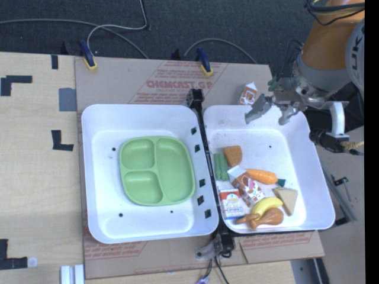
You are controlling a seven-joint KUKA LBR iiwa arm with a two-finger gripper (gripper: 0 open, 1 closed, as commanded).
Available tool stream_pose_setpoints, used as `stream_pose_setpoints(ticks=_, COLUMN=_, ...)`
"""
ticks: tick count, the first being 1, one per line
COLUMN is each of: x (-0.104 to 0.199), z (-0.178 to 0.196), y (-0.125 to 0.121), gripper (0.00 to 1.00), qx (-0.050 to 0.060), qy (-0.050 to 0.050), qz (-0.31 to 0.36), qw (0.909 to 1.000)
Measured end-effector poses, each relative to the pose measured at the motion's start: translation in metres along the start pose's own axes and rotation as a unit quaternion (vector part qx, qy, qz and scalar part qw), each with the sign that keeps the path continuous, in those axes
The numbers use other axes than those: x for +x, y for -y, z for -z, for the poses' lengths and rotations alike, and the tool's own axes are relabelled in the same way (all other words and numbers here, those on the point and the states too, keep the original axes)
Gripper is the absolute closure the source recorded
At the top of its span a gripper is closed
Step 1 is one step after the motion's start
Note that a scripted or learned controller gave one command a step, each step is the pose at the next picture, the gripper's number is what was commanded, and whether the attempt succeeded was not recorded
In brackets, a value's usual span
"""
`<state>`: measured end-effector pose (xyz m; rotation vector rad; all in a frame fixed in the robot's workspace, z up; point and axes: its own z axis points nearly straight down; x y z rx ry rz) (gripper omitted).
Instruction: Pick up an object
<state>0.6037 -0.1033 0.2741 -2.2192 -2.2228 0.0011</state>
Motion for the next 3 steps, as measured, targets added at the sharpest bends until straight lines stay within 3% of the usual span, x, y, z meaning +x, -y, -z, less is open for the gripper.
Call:
stream_pose_setpoints(ticks=1, x=0.025, z=-0.091, y=-0.013, gripper=0.00, qx=0.001, qy=0.000, qz=0.000, qw=1.0000)
stream_pose_setpoints(ticks=2, x=0.006, z=-0.185, y=-0.006, gripper=0.00, qx=-0.005, qy=0.001, qz=0.000, qw=1.0000)
stream_pose_setpoints(ticks=3, x=0.007, z=-0.178, y=-0.004, gripper=1.00, qx=-0.002, qy=0.000, qz=0.000, qw=1.0000)
